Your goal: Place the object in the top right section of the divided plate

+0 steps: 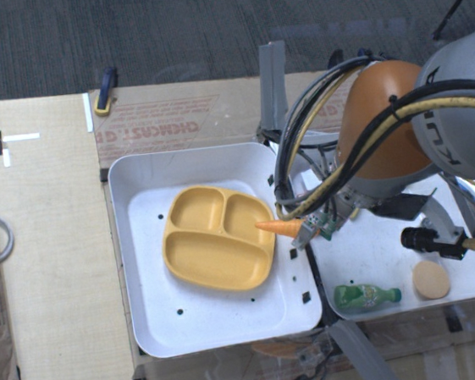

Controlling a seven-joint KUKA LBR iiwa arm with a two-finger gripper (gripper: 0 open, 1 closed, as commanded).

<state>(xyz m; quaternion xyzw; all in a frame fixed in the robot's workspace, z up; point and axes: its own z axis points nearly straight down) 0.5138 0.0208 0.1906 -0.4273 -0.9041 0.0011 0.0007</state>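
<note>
A yellow divided plate (216,260) lies in the left white bin (150,322), with two small sections along its far side and one large section in front. An orange carrot (276,226) sticks out leftward from my gripper (302,230), which is shut on its thick end. The carrot's pointed tip hangs over the right rim of the plate, at the edge of the top right section (242,214). The gripper itself sits above the divider between the two bins, partly hidden under the arm's cables.
The right bin (372,250) holds a green bottle (365,295) lying on its side and a round tan object (432,279) near the front. The arm's grey and orange body (392,125) and its cables cover the back of that bin.
</note>
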